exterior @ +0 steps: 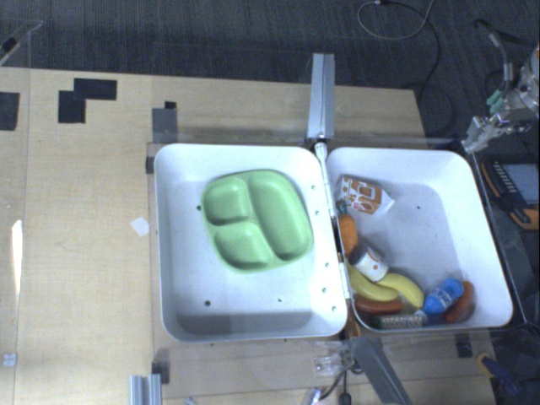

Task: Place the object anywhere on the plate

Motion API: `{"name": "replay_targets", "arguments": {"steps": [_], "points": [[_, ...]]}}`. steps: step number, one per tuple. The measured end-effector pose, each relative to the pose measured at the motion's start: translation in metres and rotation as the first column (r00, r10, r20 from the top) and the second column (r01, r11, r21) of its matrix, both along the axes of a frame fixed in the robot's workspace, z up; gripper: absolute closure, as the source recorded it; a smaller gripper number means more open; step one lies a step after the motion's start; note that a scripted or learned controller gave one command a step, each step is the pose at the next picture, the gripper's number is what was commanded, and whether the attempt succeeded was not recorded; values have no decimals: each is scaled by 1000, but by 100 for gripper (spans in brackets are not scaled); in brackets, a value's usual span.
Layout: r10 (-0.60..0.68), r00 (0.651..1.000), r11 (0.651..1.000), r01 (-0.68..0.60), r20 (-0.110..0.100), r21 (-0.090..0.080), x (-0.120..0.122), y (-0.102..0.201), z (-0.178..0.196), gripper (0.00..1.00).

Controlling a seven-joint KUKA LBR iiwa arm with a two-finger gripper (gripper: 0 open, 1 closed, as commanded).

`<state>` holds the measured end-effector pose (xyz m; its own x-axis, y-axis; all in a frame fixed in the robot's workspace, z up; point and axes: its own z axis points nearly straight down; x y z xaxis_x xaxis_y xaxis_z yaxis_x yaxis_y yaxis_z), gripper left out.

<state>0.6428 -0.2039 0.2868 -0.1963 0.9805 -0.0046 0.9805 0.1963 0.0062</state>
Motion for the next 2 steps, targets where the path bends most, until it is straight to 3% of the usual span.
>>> {"name": "replay_targets", "arguments": {"steps": [1,2], "points": [[99,995,995,-99,-2,2,-32,54,-88,100],[-83,997,997,83,-3,4,-37,112,-142,100]]}}
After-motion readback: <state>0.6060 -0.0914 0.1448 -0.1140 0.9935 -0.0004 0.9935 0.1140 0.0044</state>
